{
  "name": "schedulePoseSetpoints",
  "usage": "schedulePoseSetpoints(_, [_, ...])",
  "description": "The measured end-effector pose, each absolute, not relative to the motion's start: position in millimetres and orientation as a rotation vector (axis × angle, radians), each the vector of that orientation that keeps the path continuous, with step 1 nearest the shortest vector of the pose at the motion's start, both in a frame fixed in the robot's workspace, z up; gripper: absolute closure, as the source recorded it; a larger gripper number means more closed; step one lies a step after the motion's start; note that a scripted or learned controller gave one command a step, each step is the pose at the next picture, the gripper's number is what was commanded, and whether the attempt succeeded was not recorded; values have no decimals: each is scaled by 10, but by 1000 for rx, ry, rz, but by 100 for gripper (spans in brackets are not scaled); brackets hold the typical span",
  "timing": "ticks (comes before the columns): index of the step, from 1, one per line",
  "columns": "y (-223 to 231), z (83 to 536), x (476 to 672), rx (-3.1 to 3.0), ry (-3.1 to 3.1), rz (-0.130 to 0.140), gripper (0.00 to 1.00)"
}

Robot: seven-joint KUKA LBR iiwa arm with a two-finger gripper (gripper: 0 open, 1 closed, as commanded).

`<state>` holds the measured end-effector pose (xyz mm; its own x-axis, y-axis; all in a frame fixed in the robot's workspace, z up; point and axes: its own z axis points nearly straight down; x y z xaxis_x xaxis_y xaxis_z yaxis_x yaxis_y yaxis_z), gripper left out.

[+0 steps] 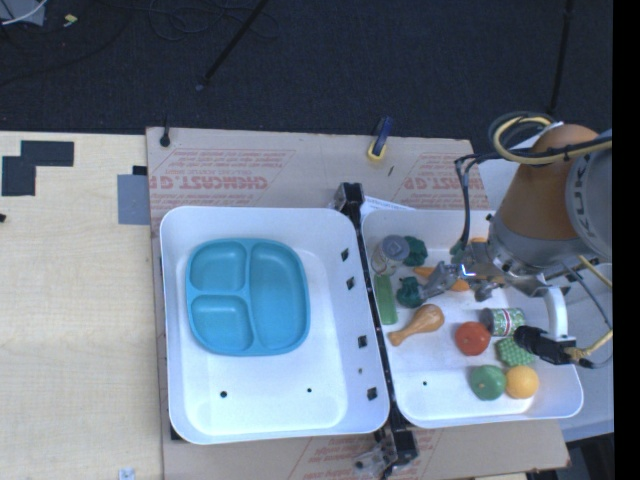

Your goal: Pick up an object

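Right bin [560, 408]: toys crowded together. Gripper [440, 283] is seen low among the green pieces [408, 290] near the bin's left wall; finger spacing cannot be told. One item, such as the drumstick [420, 324], should be isolated; neighbours avoided.

The grey arm [590, 203] reaches in from the right, its orange band [540, 193] tilted above the wrist (cables looping around it), and the pincer [443, 280] hangs low, pointing leftward.
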<state>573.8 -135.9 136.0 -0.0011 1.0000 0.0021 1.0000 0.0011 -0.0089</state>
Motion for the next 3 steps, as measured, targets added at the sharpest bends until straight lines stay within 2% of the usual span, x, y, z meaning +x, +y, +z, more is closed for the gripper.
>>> schedulePoseSetpoints(1, [-1341,846,5731,-2219,-2218,4,0])
schedulePoseSetpoints(2, [-1354,973,5733,-2223,-2212,4,100])
schedulePoseSetpoints(3, [-1291,1565,5783,-2221,-2223,-2,100])
